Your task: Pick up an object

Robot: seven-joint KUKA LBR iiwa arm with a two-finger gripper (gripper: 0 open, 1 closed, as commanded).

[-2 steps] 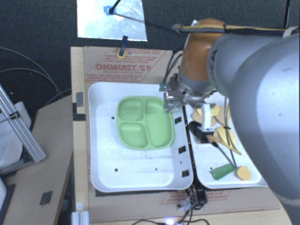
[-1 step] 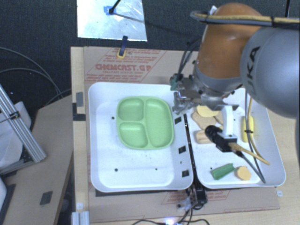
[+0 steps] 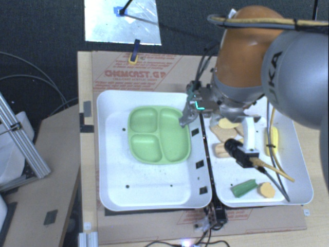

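Arm [image 3: 277,60]: you lose its upper links past the picture's right edge, and its bulk covers the back of the right bin [image 3: 303,189].
Gripper [image 3: 189,115]: you cannot tell its finger state; it blurs at the green divided plate [image 3: 158,135]'s right rim.
Tan pieces [image 3: 226,133]: partly under the wrist, right of the plate; you cannot identify them.

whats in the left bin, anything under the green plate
The left bin holds one green divided plate, lying flat, its three compartments bare. The gripper hangs over the plate's right edge. Whatever may lie beneath the plate is covered.
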